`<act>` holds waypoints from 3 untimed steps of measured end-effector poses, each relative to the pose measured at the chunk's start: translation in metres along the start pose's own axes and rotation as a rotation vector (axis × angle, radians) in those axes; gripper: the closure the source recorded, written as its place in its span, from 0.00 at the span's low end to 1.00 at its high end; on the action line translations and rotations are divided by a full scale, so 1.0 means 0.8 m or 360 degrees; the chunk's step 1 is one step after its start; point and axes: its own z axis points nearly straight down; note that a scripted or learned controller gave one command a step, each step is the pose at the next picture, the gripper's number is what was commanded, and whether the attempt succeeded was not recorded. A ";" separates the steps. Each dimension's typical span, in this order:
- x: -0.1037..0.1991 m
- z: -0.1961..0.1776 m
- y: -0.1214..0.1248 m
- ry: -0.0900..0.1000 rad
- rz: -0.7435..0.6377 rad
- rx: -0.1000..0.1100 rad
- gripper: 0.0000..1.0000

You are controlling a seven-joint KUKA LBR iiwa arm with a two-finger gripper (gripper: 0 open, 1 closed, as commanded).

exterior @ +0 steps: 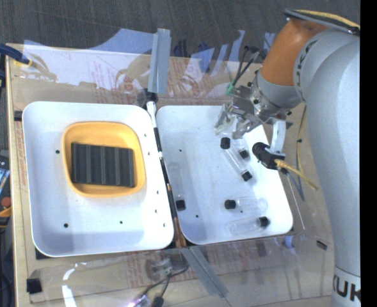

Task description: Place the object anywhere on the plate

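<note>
Two white bins are seen side by side on the bench (22,171). In the left bin (47,222) a yellow plate (102,136) is set, with a dark ribbed insert (104,164) lying in its middle.

Taking the plate as the landmark, the right bin (201,190) lies to its right, just across the divider where the two bins meet. In that bin several clear vials with black caps are scattered, all well apart from the plate. One vial (238,164) is placed far to the right of the plate, at about the plate's own height in the view; two more (246,204) (249,224) are found lower and further right, near the bin's lower right corner. A small black cap (180,204) is seen closer to the plate, to its lower right, beside the divider. Nothing from the right bin is resting on the plate.

The gripper (234,125) is held over the upper part of the right bin, to the upper right of the plate, below the orange band (289,50) of the arm (329,133). Its fingers point down and to the left with a small gap visible between them, and no vial is seen gripped there. A black cap (225,143) lies just below the fingertips.
</note>
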 end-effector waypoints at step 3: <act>0.166 -0.062 -0.037 -0.0006 -0.0779 -0.0009 1.00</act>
